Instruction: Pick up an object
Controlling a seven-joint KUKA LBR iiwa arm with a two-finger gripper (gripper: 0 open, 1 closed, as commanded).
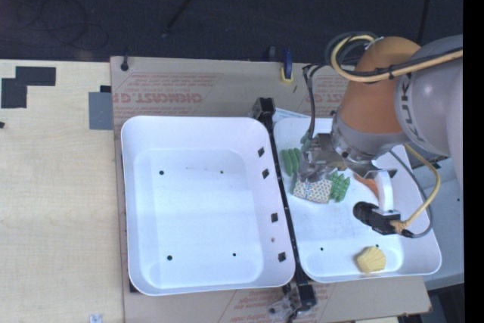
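While upright, gripper [312, 172] meets patterned piece [313, 191] — lying left-right.

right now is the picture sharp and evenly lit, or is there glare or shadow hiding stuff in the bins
Camera view: soft, low in detail throughout; the left bin is brightly lit, nearly washed out; the arm's wrist shades the cluster of small items under the gripper, blurring their shapes; the yellow object reads clearly.

A single fixed camera looks down at a slant from above the bench [60, 185], far enough back to take in both white bins, the left bin [197, 204] and the right bin [408, 253], side by side. The arm [408, 98] enters from the frame's right, with dark floor across the top.
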